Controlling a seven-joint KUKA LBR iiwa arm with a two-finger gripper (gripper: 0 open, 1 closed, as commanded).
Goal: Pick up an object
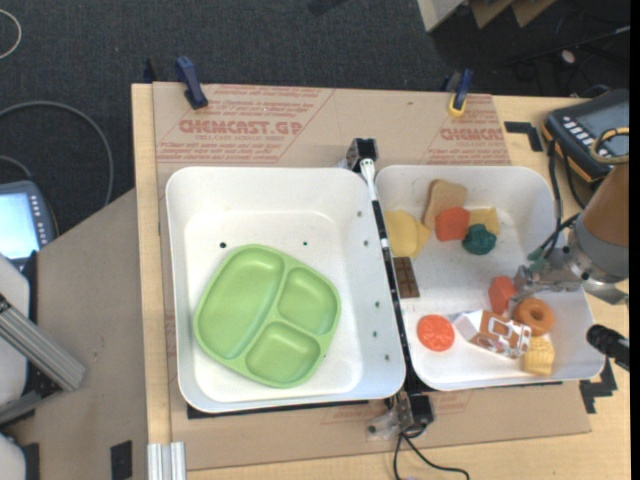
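While my arm comes in from the right, left bin [190, 298] holds a green divided plate [267, 314], tilted, long axis running lower-left to upper-right-ish. Right bin [455, 373]: yellow lump [405, 233] at the divider, brown bar [405, 276] below it, long axis up-down. Tan slice [442, 199] upright-ish, red piece [452, 223], teal piece [479, 239] clustered near the back. Orange disc [435, 333] lies flat near the front. Red-white carton [499, 332] lies slanted, long axis upper-left to lower-right, beside a donut [536, 316] and corn [537, 355]. My pincer [527, 278] sits just over a small red object [501, 294], touching or nearly; tips too blurred, can't tell apart or together. Arm body cut off at the frame edge.
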